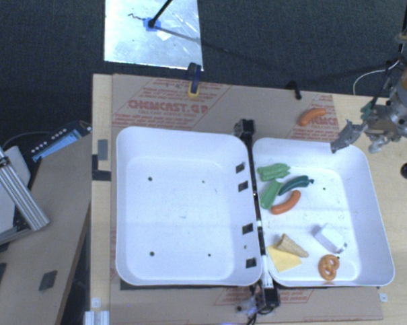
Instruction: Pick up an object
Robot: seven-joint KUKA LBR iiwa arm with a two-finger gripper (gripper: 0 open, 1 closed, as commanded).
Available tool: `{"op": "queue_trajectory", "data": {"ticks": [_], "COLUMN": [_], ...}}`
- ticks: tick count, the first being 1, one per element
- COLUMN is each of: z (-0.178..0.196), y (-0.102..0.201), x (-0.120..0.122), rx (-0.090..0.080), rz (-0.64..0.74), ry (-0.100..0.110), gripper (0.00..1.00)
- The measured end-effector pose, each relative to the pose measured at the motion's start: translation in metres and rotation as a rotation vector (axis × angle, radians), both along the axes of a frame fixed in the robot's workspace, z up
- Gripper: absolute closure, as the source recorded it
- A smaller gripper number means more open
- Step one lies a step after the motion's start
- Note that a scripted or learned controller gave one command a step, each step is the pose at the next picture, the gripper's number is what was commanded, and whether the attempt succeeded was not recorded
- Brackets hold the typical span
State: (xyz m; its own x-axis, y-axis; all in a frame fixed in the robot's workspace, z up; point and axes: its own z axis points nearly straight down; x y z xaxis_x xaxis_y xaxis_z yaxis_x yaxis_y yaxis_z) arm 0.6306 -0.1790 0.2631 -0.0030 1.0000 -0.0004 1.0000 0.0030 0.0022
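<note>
The right bin (pixel 370 199) holds several small items. A light green pepper (pixel 274 171), a dark green pod (pixel 296 183), another green piece (pixel 269 193) and an orange sausage (pixel 286 202) lie bunched near its left wall. Nearer the front lie a white block (pixel 329 237), a tan cone (pixel 293 245), a yellow wedge (pixel 283 259) and a pretzel (pixel 329 266). My gripper (pixel 361 140) hangs over the bin's far right corner, open, with nothing between its fingers. It is well away from all the items.
The left bin (pixel 181 204) sits beside the right one, with black clips (pixel 246 187) along the seam. A second orange sausage (pixel 312 116) lies on the cardboard behind the right bin. A yellow and blue clamp (pixel 193 80) stands at the back edge.
</note>
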Motion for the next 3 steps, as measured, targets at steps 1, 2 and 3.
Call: {"op": "queue_trajectory", "data": {"ticks": [1,2,3], "z": [0.011,-0.084,0.004], "y": [0.000,0.115,0.171], "x": [0.001,0.022,0.040], "rx": [0.000,0.004,0.003], "rz": [0.003,0.011,0.008], "ry": [-0.004,0.005,-0.010], "gripper": [1.00,1.00,1.00]}}
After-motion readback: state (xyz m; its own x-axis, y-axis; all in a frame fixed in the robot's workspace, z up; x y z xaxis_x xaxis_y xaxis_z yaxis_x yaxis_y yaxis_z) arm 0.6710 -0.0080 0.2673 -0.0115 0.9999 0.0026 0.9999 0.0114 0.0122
